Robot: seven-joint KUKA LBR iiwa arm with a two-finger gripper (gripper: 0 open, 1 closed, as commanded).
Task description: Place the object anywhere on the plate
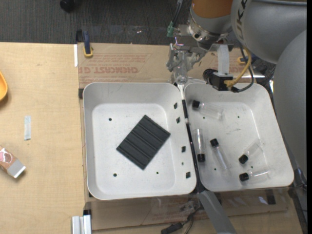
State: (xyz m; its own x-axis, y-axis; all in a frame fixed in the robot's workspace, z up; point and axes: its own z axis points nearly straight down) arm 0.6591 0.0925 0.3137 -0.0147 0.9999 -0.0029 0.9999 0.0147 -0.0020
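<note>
Clear vial (181, 78) hangs pinched upright between the fingers of the gripper (181, 73), above the far rim where the two bins meet. Left of it, the dark ridged plate (143, 142) lies flat in the left bin (92, 130). More capped vials (217, 152) lie scattered in the right bin (273, 116).
</note>
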